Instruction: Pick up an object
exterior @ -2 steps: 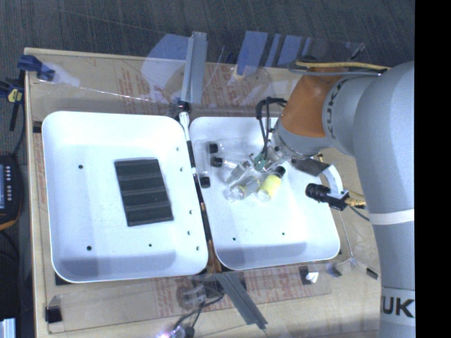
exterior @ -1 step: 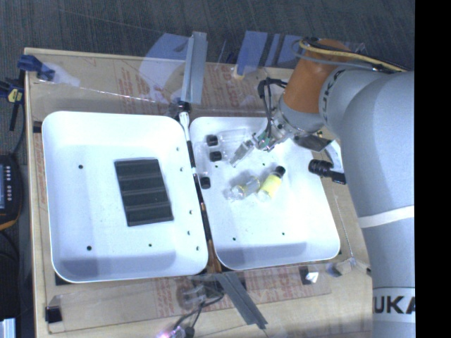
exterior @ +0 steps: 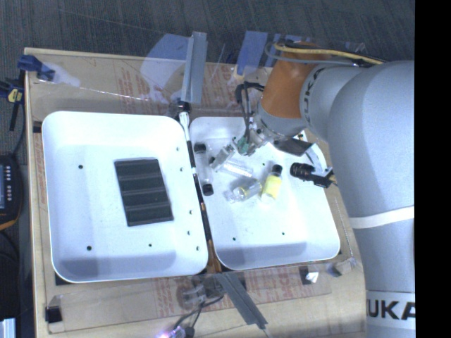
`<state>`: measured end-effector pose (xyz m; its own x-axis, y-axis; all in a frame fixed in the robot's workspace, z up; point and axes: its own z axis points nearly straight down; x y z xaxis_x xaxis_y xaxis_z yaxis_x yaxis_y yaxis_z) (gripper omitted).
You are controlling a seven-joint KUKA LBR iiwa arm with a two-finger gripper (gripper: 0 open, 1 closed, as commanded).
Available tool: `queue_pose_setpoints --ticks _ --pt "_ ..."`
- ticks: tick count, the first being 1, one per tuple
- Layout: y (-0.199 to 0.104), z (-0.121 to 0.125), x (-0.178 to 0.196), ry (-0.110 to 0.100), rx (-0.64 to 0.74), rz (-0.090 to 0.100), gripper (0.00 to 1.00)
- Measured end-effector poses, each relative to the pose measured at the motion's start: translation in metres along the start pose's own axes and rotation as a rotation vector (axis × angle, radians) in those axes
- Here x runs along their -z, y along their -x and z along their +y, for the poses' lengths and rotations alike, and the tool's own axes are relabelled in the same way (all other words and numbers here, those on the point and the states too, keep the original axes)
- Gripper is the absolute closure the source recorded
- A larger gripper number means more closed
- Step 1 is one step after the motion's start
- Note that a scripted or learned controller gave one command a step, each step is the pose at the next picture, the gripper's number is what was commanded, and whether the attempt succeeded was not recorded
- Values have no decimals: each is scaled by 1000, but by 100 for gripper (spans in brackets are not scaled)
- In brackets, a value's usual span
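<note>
Grey rounded arm (exterior: 366,160) overhangs ribbed dark slab (exterior: 144,191), yellow bottle (exterior: 271,186).

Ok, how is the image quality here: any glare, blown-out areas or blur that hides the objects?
Camera view: the white bins are bright, near blown-out, so their rims lose detail; the clear items in the right bin nearly vanish against it; the yellow bottle and dark slab read well; soft shadow lies along the bins' near walls; the picture is coarse, and the tool is too small to read.
</note>
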<state>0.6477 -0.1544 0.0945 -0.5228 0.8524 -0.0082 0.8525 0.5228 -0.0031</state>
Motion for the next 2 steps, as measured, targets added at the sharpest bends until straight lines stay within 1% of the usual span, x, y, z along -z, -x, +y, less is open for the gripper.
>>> queue_pose_setpoints --ticks 1,2 --pt "-1 1 10 0 4 2 100" --pt "-1 2 10 1 4 2 0"
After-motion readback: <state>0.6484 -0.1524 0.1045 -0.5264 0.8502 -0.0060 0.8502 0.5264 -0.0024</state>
